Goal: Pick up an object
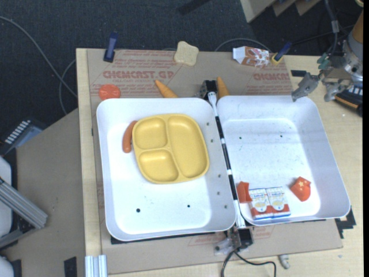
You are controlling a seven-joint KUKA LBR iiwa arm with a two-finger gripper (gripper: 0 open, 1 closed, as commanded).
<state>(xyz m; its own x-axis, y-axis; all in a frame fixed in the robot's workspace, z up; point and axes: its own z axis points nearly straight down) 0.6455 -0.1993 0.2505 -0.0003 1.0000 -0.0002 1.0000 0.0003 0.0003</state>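
Observation:
My gripper (316, 91) hangs over the far right corner of the right bin (277, 131), open, with nothing between its fingers (302, 89). Along that bin's near edge lie a small milk carton (270, 203), a red strawberry-like piece (301, 188) and an orange-red block (243, 191). The left bin (173, 212) holds a yellow divided plate (170, 148). A red sausage (127, 137) lies against the plate's left side.
Behind the bins on the cardboard lie a bread slice (186, 52), two carrots (165, 89) (222, 87), a red disc (108, 91), a blue clip (110, 47) and a crumpled wrapper (252, 55). Cables run near the gripper.

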